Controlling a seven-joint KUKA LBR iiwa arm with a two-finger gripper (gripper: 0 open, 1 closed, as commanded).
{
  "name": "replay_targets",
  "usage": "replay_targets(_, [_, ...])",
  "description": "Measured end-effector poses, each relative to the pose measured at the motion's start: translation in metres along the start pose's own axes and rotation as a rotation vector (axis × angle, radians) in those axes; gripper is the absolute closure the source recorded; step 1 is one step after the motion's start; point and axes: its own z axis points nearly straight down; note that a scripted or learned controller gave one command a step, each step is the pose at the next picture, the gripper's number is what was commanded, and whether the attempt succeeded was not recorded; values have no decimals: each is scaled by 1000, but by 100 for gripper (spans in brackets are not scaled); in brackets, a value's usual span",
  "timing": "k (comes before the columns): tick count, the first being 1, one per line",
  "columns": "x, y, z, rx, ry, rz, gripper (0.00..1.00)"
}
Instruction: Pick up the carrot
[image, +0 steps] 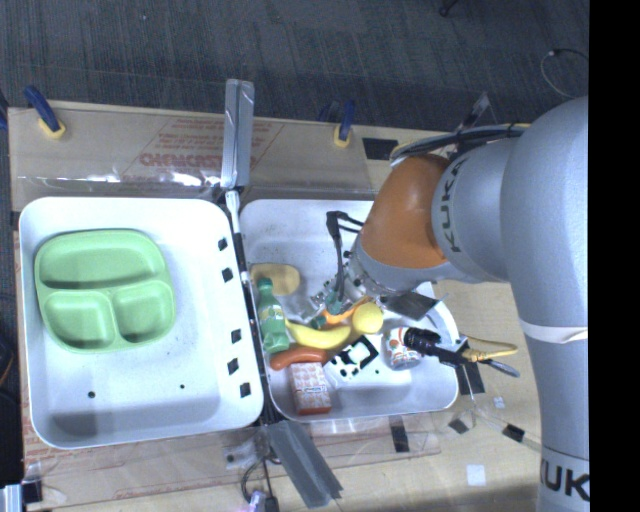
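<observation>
Hovering low in the right bin (300, 215), the pincer (335, 297) sits right over the carrot (338, 318); banana (320, 335) just below-left. Can't tell its grip state, honestly.

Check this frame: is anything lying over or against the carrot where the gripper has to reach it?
Yes. The carrot lies wedged among clutter in the right bin: the banana rests against it below, a yellow lemon touches its right end, and the arm's wrist overhangs it.
</observation>
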Motion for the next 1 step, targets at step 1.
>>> replay_targets(1, [73, 39, -91, -2, -2, -49, 100])
